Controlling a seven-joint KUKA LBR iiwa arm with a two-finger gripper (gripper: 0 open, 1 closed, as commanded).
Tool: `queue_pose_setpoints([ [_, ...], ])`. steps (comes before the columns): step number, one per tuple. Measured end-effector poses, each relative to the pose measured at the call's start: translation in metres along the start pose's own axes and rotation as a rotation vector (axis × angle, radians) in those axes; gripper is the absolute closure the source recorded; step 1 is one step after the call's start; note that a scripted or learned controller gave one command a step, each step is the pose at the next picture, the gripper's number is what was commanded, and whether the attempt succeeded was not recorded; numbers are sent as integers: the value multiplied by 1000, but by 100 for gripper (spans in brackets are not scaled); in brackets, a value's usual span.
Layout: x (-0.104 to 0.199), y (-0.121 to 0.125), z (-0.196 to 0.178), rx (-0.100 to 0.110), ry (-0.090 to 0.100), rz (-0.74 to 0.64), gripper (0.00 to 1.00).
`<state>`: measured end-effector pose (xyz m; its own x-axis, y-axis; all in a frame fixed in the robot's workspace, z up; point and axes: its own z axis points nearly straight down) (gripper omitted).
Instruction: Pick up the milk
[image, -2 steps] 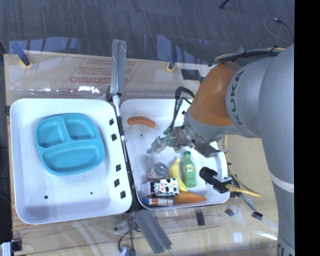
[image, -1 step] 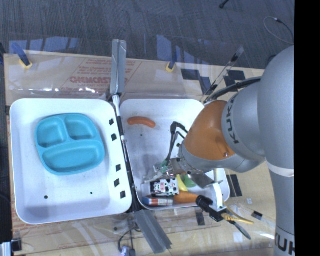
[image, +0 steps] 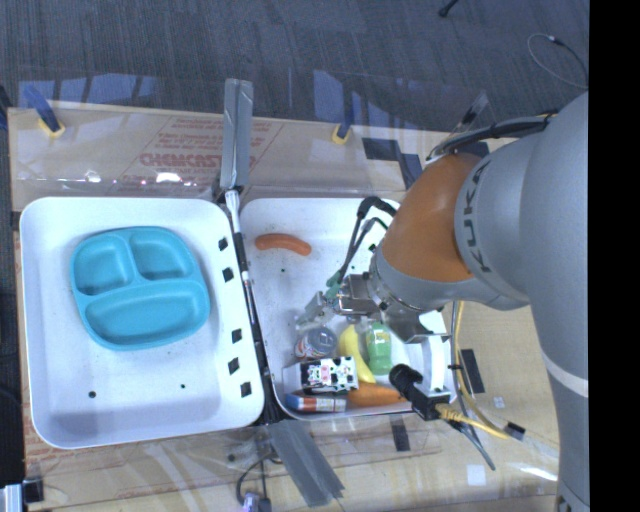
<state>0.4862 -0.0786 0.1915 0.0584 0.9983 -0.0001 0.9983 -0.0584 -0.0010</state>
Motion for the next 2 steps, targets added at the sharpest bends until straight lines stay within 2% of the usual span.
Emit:
queue_pose_setpoints([
  [1,55,-13,1,4,1,3,0],
  [2,-15,-10,48,5,1,-89,0],
])
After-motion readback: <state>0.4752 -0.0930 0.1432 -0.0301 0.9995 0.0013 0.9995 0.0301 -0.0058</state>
